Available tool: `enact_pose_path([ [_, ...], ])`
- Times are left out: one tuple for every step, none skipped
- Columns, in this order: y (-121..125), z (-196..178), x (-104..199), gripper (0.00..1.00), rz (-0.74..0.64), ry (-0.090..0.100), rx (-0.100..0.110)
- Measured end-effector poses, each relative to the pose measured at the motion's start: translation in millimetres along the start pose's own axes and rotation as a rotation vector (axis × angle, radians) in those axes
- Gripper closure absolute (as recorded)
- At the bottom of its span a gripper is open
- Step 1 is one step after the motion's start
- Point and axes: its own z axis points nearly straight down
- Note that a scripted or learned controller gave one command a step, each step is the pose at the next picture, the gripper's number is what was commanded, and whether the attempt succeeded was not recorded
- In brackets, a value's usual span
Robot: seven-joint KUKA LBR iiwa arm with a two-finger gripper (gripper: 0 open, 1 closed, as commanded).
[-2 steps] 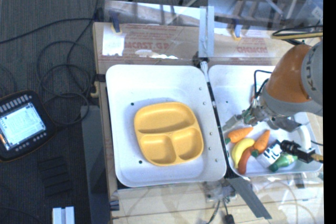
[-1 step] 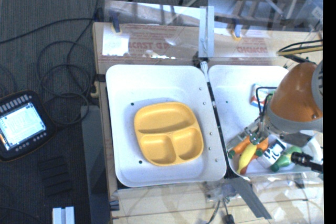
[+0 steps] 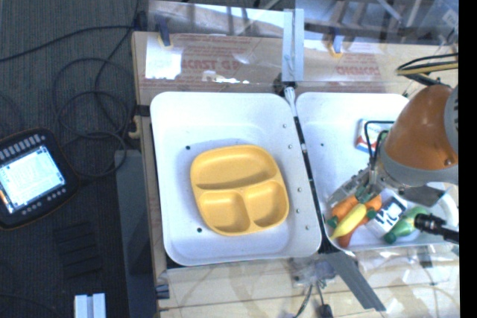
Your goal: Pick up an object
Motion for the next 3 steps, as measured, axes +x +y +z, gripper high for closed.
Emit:
enact_pose_path([
  [75.7,12.4,-33.0,1.00,0.151,0.011,0.008],
  [70.3,11.4,-40.8,0.00,0.162,-0.004,0.007],
  [-9.5,9.2,-28.9,0.00,0.133,0.016,0.016],
])
